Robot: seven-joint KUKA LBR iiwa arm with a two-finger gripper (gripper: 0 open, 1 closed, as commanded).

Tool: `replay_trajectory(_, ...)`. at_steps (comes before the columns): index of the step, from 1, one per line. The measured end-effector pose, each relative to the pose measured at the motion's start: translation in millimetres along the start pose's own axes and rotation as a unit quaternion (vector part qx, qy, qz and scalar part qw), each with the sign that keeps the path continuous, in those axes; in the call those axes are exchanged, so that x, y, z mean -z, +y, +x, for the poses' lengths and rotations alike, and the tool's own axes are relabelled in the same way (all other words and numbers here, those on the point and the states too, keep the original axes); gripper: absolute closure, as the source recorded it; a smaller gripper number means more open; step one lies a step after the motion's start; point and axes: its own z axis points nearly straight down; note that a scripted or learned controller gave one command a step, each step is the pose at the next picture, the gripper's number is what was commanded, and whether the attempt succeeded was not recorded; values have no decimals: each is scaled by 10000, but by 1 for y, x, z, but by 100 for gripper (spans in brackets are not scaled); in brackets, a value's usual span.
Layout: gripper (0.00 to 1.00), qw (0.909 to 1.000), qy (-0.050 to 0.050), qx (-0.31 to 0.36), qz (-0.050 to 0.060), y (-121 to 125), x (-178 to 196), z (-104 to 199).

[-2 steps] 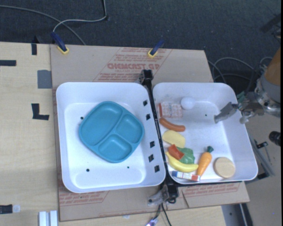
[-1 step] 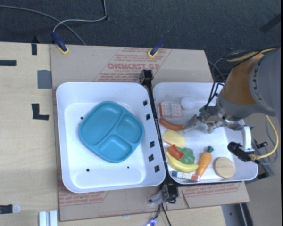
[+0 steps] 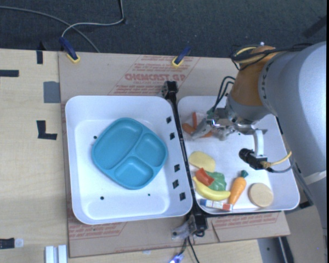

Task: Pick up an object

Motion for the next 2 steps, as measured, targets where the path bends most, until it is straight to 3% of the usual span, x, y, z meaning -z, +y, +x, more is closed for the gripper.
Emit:
replay_trajectory(1,0,10000,-4,-5,6,46,-1,7)
replay_trajectory(2,100,10000,-17,-4,11,45,9,7)
